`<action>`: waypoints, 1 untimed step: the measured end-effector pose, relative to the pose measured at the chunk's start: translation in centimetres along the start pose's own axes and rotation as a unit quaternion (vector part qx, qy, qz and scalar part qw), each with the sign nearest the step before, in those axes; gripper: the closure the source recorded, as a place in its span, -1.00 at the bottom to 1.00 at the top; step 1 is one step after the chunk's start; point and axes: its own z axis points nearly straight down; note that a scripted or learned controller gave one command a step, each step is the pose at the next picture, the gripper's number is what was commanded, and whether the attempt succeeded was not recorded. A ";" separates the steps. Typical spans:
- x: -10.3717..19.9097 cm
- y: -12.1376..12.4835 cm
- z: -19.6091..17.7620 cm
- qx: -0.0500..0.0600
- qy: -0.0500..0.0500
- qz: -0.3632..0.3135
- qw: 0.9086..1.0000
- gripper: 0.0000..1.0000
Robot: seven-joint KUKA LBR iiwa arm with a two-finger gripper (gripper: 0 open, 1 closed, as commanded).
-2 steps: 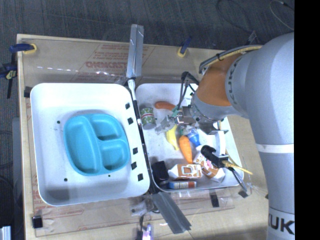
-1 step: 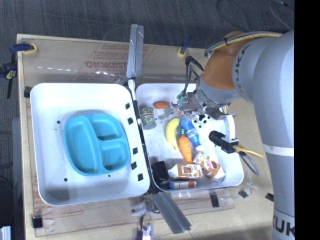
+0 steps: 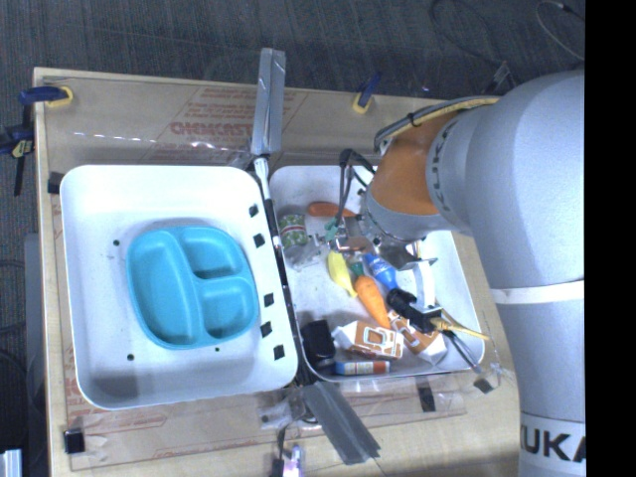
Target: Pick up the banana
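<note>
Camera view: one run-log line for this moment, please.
arm over right bin | end effector above banana | carrot beside banana | blue tray in left bin

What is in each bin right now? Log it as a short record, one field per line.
left bin: holds a blue divided tray
right bin: a clutter of small items
banana: lies in the right bin, near its middle, beside a carrot
other items: small can, black block, marker, orange and white box
arm: reaches in over the right bin
gripper: low over the clutter, just right of the banana
banana held: no sign of it
</note>
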 end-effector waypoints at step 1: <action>0.0 0.0 -0.6 0.003 0.000 -0.002 1.000 1.00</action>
